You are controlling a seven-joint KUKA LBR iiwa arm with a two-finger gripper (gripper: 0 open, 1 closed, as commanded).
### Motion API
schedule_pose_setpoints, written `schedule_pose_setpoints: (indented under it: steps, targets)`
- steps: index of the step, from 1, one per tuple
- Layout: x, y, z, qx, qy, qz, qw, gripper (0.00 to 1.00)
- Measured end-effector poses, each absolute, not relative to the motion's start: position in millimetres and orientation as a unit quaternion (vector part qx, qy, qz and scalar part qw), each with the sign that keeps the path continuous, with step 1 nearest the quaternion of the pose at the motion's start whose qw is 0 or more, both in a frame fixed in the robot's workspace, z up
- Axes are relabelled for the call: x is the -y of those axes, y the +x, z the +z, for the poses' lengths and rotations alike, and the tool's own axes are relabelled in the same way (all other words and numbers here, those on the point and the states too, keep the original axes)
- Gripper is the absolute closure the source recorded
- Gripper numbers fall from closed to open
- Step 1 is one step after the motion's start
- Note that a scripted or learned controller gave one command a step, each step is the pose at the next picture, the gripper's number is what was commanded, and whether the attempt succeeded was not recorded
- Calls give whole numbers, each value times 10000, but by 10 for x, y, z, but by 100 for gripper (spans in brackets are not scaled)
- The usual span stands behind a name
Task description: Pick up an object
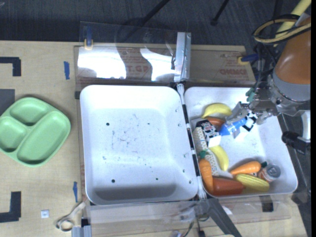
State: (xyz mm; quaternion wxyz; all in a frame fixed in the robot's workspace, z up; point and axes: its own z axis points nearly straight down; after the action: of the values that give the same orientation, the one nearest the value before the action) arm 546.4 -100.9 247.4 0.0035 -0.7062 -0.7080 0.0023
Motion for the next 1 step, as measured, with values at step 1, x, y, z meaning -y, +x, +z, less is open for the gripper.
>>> schedule_pose_setpoints:
  steps: [1]
  targets:
    - [985,5854,1419,7486,-6631,3,15,0]
